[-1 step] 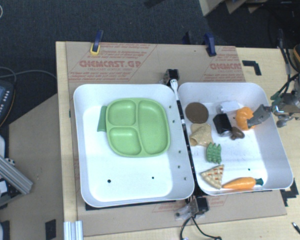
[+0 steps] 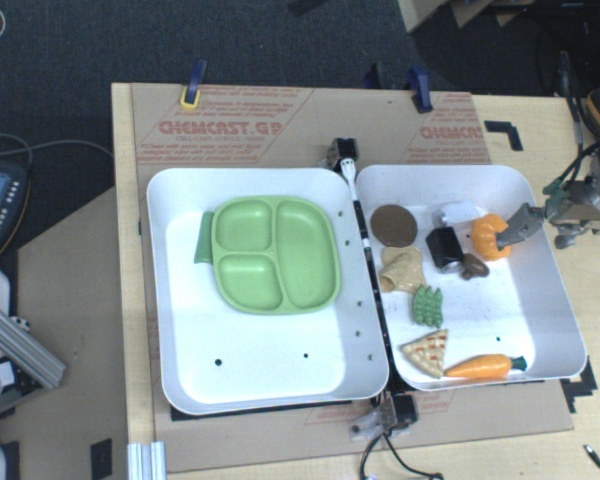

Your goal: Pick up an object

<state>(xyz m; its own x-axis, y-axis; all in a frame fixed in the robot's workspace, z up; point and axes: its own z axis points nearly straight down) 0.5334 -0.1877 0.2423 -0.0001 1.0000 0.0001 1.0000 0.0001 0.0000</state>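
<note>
Gripper [image 2: 530, 222] is at the right edge of the right bin [image 2: 540, 298], hanging over its upper right part. Honestly can't tell from this angle whether it's open or closed, and nothing is visibly held in it. The grey tip of it reaches in toward a small orange pumpkin-looking toy [image 2: 488, 236] and sits just beside it, maybe touching, hard to say.

Right next to the pumpkin on its left is a black blocky thing [image 2: 444, 246], with a white item [image 2: 461, 213] just above that and a little dark brown bit [image 2: 473, 265] just below. Further left, near the bin's left wall, there's a round brown disc [image 2: 393, 225], and under it a tan crumpled lump [image 2: 402, 270]. Below the lump is a green spiky toy [image 2: 427, 305]. Down at the near end of the bin a pizza slice [image 2: 427, 351] lies beside a carrot [image 2: 478, 367], the two close together or touching, with the carrot's green end pointing right.

The left bin [image 2: 270, 368] has a light green divided plate [image 2: 276, 253] in its upper half, three compartments, with a darker green flat piece [image 2: 203, 238] poking out from under its left edge.

Both bins sit side by side on a brown printed board [image 2: 280, 118], with a yellow clamp [image 2: 191, 93] and a blue clamp [image 2: 419, 88] on its far edge.
</note>
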